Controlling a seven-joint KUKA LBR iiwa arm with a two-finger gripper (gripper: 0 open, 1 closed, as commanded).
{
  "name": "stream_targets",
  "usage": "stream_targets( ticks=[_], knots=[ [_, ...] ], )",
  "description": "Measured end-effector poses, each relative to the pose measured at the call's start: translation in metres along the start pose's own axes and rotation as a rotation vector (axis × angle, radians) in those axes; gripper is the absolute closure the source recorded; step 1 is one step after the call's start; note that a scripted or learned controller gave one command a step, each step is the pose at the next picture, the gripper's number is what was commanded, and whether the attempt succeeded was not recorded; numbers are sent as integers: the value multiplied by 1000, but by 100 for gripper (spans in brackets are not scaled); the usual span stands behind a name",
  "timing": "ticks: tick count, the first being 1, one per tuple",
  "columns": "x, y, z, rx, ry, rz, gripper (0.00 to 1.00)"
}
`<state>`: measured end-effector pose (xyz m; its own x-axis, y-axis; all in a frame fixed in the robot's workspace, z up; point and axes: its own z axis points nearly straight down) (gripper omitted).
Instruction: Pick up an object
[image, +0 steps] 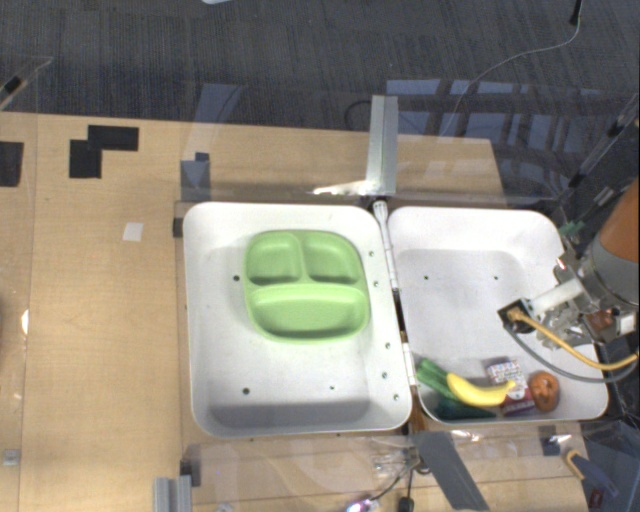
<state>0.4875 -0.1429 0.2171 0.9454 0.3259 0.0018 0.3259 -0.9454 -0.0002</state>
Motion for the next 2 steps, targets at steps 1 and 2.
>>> stream_targets(
  ticks=[1,2],
  knots=[
    [0,0,0,0,0,0,0],
    [16,-43,121,0,3,23,0]
  ],
)
